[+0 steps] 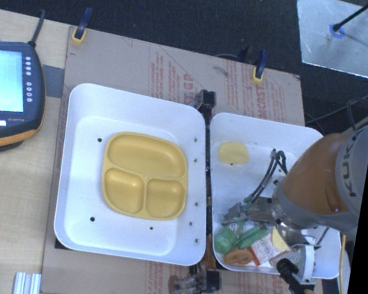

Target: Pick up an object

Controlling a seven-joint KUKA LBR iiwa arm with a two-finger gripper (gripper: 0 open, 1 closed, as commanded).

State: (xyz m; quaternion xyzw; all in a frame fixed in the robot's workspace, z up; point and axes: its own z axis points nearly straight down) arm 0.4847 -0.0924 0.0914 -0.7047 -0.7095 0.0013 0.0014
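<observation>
A yellow three-compartment plate (145,175) lies in the left bin (84,161). In the right bin (263,132) a pale yellow round piece (234,153) sits near the back left. A heap of small items lies at that bin's front: a green packet (237,239), an orange ring (239,257) and a red-and-white pack (264,250). My gripper (251,213) hangs low over this heap, just behind the green packet. The arm's orange band (315,175) covers the bin's right part.
A handheld pendant (0,95) with a lit screen rests at the bench's left. Two clamps (82,24) hold the brown board at the back. A cable connector (205,101) sits between the bins at the rear, with more cables at the front.
</observation>
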